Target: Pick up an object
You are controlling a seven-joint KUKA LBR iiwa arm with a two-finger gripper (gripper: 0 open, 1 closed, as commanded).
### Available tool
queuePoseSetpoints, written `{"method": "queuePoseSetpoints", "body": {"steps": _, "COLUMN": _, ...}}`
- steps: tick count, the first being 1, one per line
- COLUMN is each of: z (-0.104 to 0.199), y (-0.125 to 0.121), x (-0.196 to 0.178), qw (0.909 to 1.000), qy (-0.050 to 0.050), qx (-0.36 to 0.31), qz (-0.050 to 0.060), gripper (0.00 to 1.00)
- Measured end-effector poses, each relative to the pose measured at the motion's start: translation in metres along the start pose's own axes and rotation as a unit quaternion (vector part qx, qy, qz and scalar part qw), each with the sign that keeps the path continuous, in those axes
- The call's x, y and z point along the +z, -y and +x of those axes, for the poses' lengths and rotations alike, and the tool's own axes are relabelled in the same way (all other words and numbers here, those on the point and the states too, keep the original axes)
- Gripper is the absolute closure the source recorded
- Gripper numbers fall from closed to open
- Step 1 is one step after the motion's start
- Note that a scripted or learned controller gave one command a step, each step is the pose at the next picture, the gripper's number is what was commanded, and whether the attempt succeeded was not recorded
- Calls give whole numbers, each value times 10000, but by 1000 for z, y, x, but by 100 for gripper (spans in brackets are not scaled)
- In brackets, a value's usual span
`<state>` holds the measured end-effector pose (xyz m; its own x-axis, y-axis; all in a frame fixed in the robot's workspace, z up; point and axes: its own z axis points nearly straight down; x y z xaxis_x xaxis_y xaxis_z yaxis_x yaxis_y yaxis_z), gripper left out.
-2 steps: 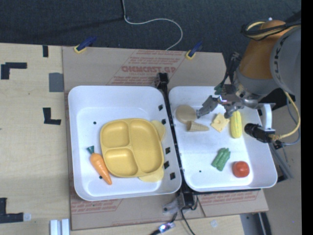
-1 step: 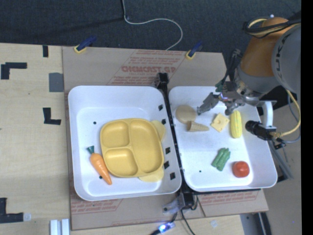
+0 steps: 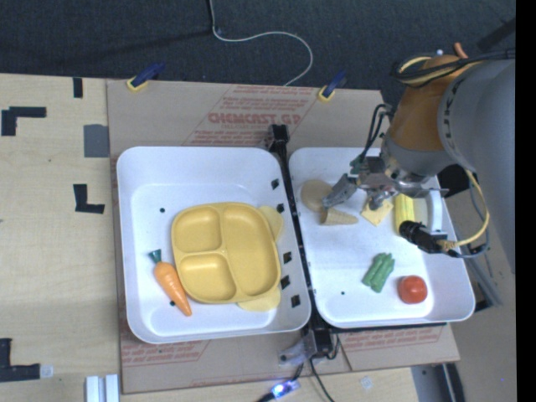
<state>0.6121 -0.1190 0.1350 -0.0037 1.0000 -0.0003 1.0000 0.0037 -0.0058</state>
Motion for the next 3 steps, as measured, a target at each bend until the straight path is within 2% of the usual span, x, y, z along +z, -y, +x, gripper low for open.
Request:
{"method": "queuePoseSetpoints", "body": {"steps": 1, "z": 1, "y": 0, "x": 52, "qw": 10000, "qy": 5, "qx": 2, "qz": -21, "gripper": 0}}
{"method": "queuePoseSetpoints", "body": {"steps": 2, "z": 2, "y": -2, "x": 40, "qw": 10000, "qy": 1, "qx": 0, "qz": -44, "gripper": 100}}
{"method": "queuePoseSetpoints", "body": {"steps": 3, "z": 4, "y": 7, "x": -17, "qw": 10000, "qy": -1, "qx": 15, "qz": -40, "gripper": 100}}
